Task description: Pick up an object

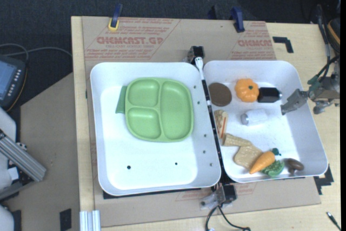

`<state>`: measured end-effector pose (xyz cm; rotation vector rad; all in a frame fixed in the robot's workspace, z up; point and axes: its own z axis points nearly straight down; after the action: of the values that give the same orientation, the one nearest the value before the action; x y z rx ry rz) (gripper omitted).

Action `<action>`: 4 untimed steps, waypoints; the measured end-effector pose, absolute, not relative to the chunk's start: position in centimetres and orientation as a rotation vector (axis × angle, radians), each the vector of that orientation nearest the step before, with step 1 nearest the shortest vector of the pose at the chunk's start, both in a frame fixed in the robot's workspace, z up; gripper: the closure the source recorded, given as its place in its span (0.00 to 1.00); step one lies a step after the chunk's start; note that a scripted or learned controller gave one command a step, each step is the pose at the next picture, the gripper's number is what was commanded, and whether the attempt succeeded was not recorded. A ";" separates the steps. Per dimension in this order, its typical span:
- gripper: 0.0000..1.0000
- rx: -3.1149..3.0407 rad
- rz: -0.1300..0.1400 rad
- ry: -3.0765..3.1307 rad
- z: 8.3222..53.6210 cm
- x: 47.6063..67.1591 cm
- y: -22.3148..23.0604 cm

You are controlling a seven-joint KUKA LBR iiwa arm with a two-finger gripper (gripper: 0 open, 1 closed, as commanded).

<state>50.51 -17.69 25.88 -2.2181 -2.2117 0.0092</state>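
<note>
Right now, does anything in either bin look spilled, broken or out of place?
Nothing stands out. The green divided plate lies flat in the left bin, slightly rotated. The toy food, including the orange pumpkin and carrot, sits loosely scattered inside the right bin.

In the right bin (pixel 308 132) a small orange pumpkin (pixel 246 90) sits near the far edge, a brown disc (pixel 220 94) beside it at the left wall; a carrot (pixel 261 161) lies tilted near the front edge.
</note>
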 end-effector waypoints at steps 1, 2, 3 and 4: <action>0.00 -2.222 0.000 -2.222 26.4 50.7 -17.7; 0.00 -2.216 0.004 -2.218 21.7 51.1 -16.9; 0.00 -2.217 0.003 -2.218 17.3 51.6 -16.6; 0.00 -2.217 0.003 -2.218 12.8 52.1 -16.5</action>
<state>52.12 -16.48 12.84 -2.2170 -2.2178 0.0034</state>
